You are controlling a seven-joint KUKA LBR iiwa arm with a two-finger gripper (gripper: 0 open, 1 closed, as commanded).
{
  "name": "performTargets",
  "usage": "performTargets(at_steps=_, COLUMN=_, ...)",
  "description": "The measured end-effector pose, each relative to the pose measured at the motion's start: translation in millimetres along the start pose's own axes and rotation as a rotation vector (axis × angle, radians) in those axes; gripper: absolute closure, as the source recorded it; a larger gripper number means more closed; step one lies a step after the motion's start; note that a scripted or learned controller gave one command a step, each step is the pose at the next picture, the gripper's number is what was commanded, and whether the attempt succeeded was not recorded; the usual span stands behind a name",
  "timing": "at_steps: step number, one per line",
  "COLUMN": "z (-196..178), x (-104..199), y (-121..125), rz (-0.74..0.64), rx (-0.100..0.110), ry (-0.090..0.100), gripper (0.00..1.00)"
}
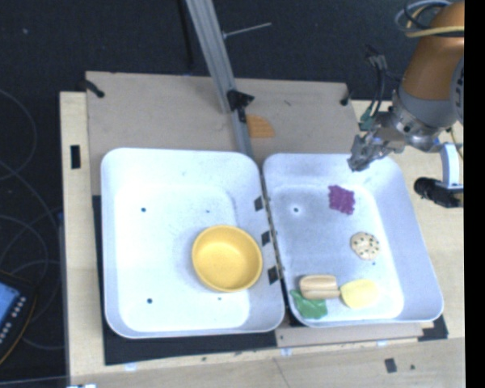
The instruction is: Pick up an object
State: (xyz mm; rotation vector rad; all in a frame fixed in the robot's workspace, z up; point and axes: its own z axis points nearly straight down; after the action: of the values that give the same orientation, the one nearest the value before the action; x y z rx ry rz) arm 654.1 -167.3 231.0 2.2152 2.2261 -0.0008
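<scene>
Because the grey arm with its orange band [432,71] hangs at the upper right of the frame, over the far corner of the right-hand shallow white bin [392,192], any descent from here starts well off every candidate object. The pale wooden bench [162,115] carries both bins; the left-hand white bin [145,192] holds a round yellow plastic bowl [226,258] near its lower right. That bowl is the largest thing — probably too wide and smooth-walled for two fingers unless they take its rim, so a grab there would likely slip.

The hand [362,162] hovers above the right bin's upper edge with nothing between its fingers, though whether it is apart or together I cannot tell at this size. Along that bin's lower edge lie a soft yellow lump [359,293], a tan roll-shaped piece [318,286] and a green leaf-like scrap [309,305], the last two touching — a pinch there could drag a neighbour or jam against the wall. The pale speckled cookie-like disc [365,245] lies flat and may skid. The small purple crumpled piece [341,199], nearest the hand, is low and could be missed.
</scene>
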Motion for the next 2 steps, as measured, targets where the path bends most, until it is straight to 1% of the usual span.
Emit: performTargets(at_steps=2, z=14, x=106, y=-13, rz=-0.002, rx=0.001, ry=0.002, gripper=1.00)
